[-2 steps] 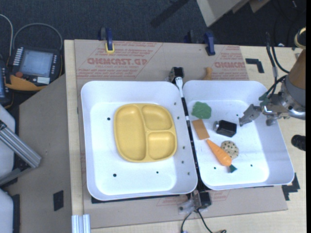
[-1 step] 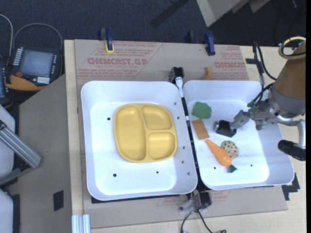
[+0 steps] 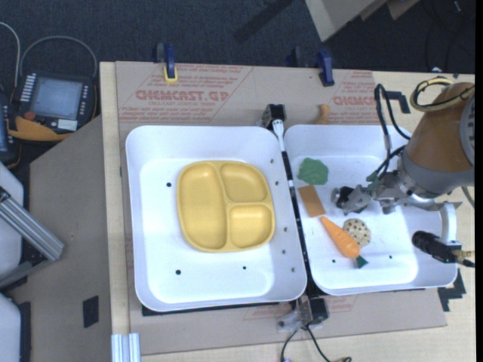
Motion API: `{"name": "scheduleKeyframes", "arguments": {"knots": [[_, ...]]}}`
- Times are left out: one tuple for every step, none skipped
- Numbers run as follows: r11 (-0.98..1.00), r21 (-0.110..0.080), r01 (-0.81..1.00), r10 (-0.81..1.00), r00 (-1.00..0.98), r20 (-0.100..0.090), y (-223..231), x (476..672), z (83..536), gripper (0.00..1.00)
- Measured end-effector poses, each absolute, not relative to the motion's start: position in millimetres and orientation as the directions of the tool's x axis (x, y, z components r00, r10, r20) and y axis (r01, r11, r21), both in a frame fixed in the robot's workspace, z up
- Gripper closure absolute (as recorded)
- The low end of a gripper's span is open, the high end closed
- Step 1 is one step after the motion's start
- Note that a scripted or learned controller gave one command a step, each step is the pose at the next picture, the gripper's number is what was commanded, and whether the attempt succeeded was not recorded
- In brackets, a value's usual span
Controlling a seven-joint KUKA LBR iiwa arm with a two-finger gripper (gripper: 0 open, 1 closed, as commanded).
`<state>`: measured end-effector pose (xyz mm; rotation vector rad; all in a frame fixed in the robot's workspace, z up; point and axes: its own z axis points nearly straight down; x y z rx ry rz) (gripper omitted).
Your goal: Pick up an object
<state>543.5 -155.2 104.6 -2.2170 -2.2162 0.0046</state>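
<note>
Hovering low in the right bin [image 3: 392, 274], the claw [image 3: 349, 199] is sitting just above the toys, and I cannot tell how it is set or whether it grips anything. Nothing is looking lifted yet, so the pick is seemingly still pending. Lying there: one carrot [image 3: 341, 237], one cookie [image 3: 357, 230], one green leaf [image 3: 313, 171], one tan strip [image 3: 310, 200]. One yellow divided plate [image 3: 225, 205] is resting in the left bin [image 3: 151, 225].

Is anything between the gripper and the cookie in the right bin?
Nothing visible. The gripper hovers just above the cookie in the right bin; the carrot lies beside the cookie, not between.
</note>
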Motion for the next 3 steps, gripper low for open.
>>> {"name": "scheduleKeyframes", "arguments": {"knots": [[-0.001,0.001,1.000,1.000,0.001,-0.001,-157,545.3,119,1.00],[0.000,0.006,1.000,1.000,0.000,-0.003,-164,549.8,165,1.00],[0.002,0.007,1.000,1.000,-0.002,-0.002,-159,544.9,225,1.00]]}}
